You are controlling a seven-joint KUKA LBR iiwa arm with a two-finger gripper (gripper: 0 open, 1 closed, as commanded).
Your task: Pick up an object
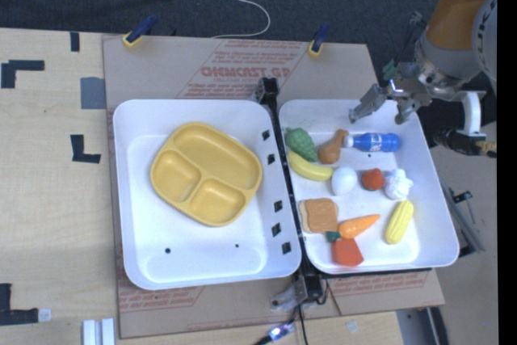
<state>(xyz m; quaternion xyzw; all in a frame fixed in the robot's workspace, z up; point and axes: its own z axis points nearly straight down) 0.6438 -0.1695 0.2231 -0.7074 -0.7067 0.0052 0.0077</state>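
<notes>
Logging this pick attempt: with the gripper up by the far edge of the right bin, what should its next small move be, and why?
Probably a short descent toward the blue bottle. The gripper hangs open just above the right bin near its far rim, with nothing between its fingers, and the bottle lies almost directly under it, closer than the other toy foods.

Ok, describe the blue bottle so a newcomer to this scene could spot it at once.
Look in the right-hand white bin, the one full of toy food. Along its far edge, just below the gripper, lies the blue bottle on its side, beside a brown drumstick. It is the one blue item there.
</notes>
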